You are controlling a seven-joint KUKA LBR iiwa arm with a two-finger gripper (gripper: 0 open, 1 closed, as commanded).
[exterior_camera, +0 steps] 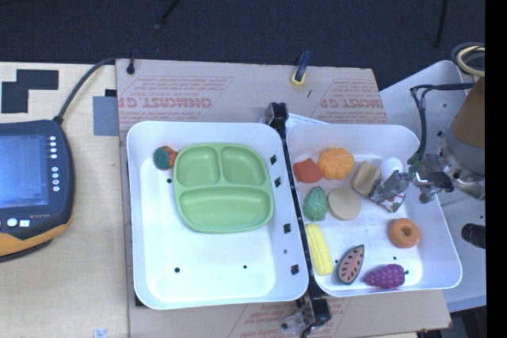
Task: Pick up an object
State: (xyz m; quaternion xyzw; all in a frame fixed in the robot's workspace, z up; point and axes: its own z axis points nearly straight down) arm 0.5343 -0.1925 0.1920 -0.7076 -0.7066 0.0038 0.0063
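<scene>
Reaching in from the right, arm (467, 131) hangs its jaws (390, 191) low over right bin (444, 269), prob. lining up on beige roll (365, 176) just beside; jaws apart or together — can't tell. Donut (404, 233) sits near.

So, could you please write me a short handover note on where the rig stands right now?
Gripper: low over the right bin, near its right side, beside the tan piece and the round cream piece. Whether it grips anything is unclear.
Right bin also holds: orange fruit, red piece, green piece, corn, doughnut, watermelon slice, grapes.
Left bin: green divided plate, small ball.
Done: nothing visibly lifted.
Left: grasp and lift one object.
</scene>
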